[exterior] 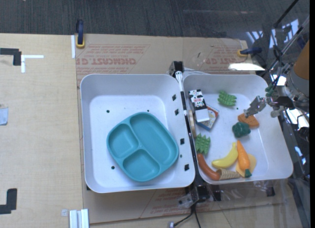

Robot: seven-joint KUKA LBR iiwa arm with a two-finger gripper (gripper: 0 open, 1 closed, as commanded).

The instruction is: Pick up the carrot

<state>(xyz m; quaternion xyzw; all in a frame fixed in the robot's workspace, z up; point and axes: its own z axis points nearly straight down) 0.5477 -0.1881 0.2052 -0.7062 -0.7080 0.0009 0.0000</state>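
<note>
Near the right bin's (pixel 283 143) front lies the slim orange, green-tipped carrot (pixel 243 157); jaws' state unclear.

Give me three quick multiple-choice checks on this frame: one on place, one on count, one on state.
1. Where does the carrot lie?
A. In the left bin
B. In the right bin, beside the banana
C. On the teal tray

2. How many compartments has the teal tray?
A. Two
B. Three
C. Five

3. Where is the gripper?
A. Over the right bin's upper right, apart from the carrot
B. Over the teal tray
C. Outside both bins

Answers: 1 B, it lies low in that bin; 2 B, three hollows show; 3 A, the carrot lies well below it.
</note>
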